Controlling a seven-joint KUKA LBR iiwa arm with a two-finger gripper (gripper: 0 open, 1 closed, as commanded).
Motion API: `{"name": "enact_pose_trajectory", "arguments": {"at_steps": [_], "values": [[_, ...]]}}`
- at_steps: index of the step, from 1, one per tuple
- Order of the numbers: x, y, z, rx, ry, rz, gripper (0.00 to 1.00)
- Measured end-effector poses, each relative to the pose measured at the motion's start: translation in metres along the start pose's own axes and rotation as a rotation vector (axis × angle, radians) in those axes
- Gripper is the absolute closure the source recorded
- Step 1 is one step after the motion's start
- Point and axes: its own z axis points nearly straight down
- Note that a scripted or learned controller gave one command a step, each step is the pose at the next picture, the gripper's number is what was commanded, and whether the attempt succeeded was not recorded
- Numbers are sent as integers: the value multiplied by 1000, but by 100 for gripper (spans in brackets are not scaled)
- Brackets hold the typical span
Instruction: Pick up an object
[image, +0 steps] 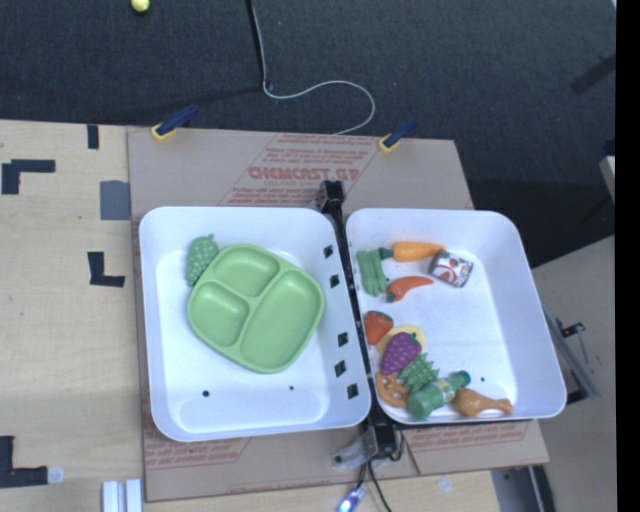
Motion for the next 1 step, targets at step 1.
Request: {"name": "enact_pose_trajectory", "arguments": {"at_steps": [1], "values": [[2, 0, 30, 0, 0, -2, 100]]}}
